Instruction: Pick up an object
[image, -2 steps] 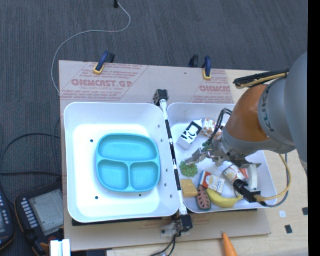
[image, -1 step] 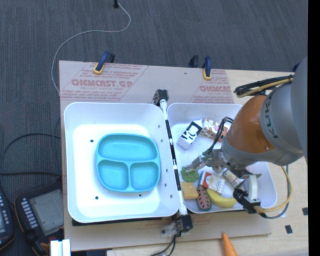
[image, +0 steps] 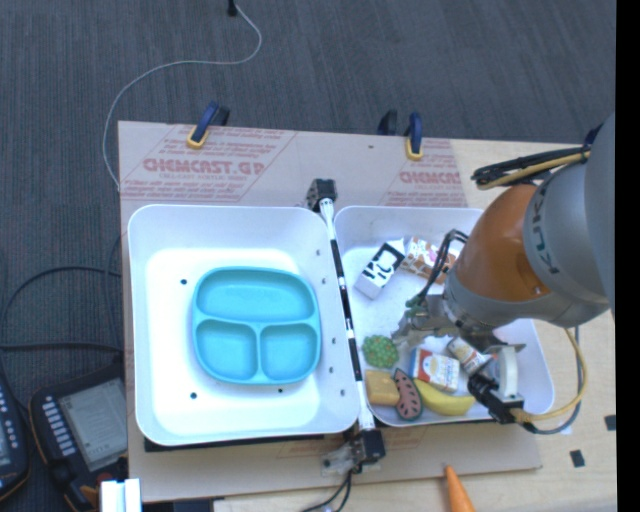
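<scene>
1. spanning most of the view, the plywood bench (image: 250, 170) carries red lettering, with blue and yellow clamps on its far edge.
2. left of the divider rail (image: 340, 290), which serves as the landmark, sits the left white bin (image: 150, 300).
3. right of that rail sits the right white bin (image: 540, 385), much of it covered by the arm.
4. the grey arm with its orange band (image: 510, 255) comes in from the right and leans over the right bin, well away from the rail.
5. a blue three-section tray (image: 257, 325) lies in the left bin, just left of the rail.
6. the gripper (image: 415, 322) is low in the right bin, a little right of the rail; i cannot tell whether its jaws are spread or closed, and nothing is visibly between them.
7. a white box with black print (image: 378, 268) lies near the rail toward the far side.
8. a red-and-white carton (image: 437, 368) lies under the wrist, farther from the rail.
9. a banana (image: 445, 402) rests at the near wall.
10. a yellow block (image: 380, 386) lies close to the rail.
11. a green broccoli-like piece (image: 379, 350) sits just beside the rail, close to the gripper.
12. a brown speckled piece (image: 407, 395) lies between block and banana.
</scene>
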